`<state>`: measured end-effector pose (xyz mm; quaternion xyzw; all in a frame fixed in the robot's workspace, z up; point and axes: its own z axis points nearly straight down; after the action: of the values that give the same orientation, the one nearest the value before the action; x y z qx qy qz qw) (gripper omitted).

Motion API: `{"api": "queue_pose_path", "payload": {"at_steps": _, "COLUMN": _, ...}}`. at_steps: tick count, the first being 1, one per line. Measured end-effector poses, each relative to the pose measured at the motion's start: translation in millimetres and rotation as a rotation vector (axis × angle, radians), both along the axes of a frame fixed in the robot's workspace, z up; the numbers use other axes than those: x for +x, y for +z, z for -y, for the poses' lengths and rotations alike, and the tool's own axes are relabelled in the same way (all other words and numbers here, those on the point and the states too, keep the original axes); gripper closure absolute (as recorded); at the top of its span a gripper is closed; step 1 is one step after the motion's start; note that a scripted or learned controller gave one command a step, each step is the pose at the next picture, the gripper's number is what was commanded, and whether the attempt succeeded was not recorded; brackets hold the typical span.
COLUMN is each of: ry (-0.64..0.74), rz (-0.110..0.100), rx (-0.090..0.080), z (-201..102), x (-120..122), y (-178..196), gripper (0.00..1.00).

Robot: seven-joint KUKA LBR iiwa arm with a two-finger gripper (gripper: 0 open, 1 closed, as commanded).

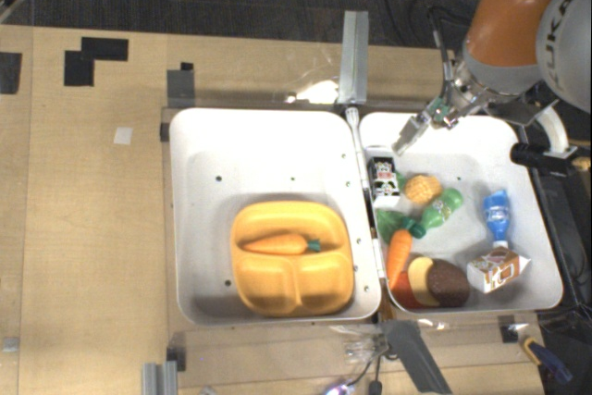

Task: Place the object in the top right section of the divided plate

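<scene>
The wooden counter (83, 217) carries two shallow white bins side by side. The left bin (213, 153) holds a yellow divided plate (291, 256) near its front, set toward the wall shared with the other bin. The right bin (481, 148) holds a cluster of small toys along its left and front parts.

The grey arm (518, 5), with its orange band, reaches in from the right above the far end of the right bin. Its pincer (412, 134) hangs over the bin's far left corner, pointing down and to the left, with nothing between its tips; whether they stand apart or together cannot be told from here.

On the plate, an orange carrot (277, 244) lies lengthwise across the long upper section, its green top pointing right.

In the right bin, a second carrot (398, 256) lies along the left wall near the front. Beside it sit a dark brown round piece (449, 282) and a yellow and red piece (421, 277), touching one another. A small carton (498, 270) stands near the front right. A blue bottle (497, 215) lies above it. A green bottle (435, 213) lies tilted near the middle, with a yellow corn cob (423, 189) just above it. A small black and white box (384, 176) rests against the left wall.
</scene>
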<state>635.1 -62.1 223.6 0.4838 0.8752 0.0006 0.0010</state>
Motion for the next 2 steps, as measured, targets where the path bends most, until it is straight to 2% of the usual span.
{"api": "queue_pose_path", "payload": {"at_steps": 1, "ry": 0.006, "rz": 0.008, "rx": 0.000, "z": -1.4, "x": 2.0, "y": 12.7, "gripper": 1.00}}
{"api": "queue_pose_path", "payload": {"at_steps": 2, "ry": -0.383, "rz": 0.002, "rx": 0.000, "z": 29.9, "x": 32.3, "y": -86.9, "gripper": 1.00}}
